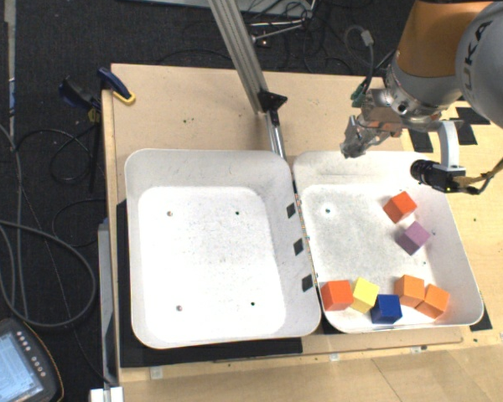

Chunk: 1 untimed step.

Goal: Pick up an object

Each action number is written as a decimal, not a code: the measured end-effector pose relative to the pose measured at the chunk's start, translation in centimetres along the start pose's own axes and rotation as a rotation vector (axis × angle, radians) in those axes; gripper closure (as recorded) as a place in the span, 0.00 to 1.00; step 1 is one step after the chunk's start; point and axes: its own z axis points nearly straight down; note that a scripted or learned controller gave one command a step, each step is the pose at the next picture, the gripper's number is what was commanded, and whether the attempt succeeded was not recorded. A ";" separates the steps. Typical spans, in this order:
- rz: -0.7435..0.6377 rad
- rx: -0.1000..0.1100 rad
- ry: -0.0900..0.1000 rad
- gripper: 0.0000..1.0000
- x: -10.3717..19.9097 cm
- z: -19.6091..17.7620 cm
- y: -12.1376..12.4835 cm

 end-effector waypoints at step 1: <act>-0.001 0.001 0.001 1.00 6.1 0.2 -1.7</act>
